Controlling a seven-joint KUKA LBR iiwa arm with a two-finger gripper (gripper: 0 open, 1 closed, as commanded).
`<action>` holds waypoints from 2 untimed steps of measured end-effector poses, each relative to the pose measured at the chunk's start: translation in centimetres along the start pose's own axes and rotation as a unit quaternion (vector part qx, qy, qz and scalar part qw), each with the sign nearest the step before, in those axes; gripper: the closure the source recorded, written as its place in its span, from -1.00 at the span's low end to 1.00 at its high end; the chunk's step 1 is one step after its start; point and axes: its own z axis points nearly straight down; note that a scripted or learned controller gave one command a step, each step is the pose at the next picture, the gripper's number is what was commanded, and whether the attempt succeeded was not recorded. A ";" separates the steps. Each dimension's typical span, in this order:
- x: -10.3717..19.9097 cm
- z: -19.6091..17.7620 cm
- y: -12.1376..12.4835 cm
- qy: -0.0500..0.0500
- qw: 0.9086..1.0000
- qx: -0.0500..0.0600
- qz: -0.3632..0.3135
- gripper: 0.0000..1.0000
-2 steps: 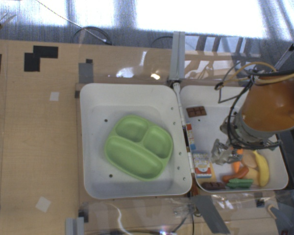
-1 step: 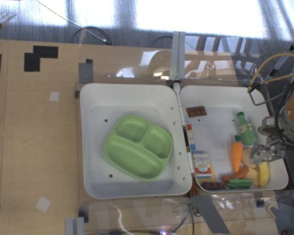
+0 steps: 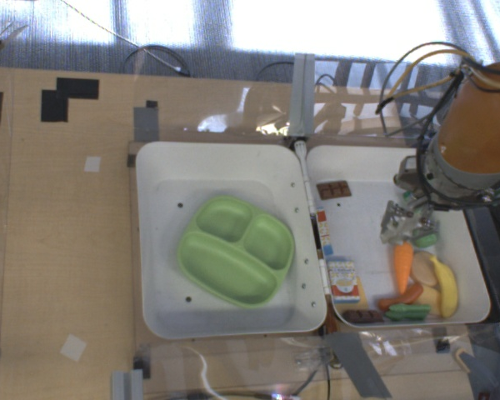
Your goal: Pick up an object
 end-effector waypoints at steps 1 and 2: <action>1.0 7.0 1.4 0.001 0.937 -0.005 -0.348 1.00; -2.1 -0.3 -0.9 0.001 0.914 -0.001 -0.407 1.00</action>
